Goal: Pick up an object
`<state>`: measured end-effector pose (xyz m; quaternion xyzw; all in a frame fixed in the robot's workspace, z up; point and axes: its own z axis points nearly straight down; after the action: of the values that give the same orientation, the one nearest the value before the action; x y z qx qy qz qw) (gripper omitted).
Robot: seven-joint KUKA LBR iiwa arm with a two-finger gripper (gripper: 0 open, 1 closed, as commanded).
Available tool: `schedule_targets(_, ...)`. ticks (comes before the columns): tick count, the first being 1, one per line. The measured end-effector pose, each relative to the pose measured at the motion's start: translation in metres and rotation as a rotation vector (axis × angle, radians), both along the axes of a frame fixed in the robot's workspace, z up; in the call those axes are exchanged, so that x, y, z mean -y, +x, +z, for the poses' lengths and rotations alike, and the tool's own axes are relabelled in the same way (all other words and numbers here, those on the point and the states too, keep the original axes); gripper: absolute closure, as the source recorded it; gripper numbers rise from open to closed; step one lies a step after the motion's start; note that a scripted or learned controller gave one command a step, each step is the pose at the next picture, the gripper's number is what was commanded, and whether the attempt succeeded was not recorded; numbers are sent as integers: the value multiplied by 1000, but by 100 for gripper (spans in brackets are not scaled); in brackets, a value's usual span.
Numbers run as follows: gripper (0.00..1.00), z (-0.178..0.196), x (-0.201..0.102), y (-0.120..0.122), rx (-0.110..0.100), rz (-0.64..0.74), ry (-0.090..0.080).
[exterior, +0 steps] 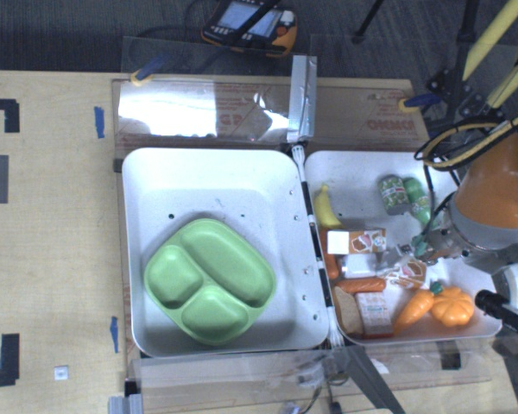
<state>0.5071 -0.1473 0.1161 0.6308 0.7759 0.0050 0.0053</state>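
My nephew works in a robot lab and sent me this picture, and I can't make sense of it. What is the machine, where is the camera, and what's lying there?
The camera sits fixed above a bench, looking down at a slant. A grey robot arm with an orange band reaches in from the right; its pincer hovers low over the right bin, and whether it grips anything is unclear. That bin holds toy food: a banana, a green can, a carrot, a small pumpkin and packets. The left bin holds a green divided plate.

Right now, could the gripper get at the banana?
Probably yes. The banana lies uncovered by the right bin's left wall, and the gripper is over that same bin with nothing standing between them.
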Motion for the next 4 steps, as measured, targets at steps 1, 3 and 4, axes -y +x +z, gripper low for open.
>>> schedule_targets(1,0,-10,0,-2,28,157,-3)
schedule_targets(3,100,168,-77,23,-15,47,-2)
schedule_targets(4,100,156,-51,-27,-17,7,-1)
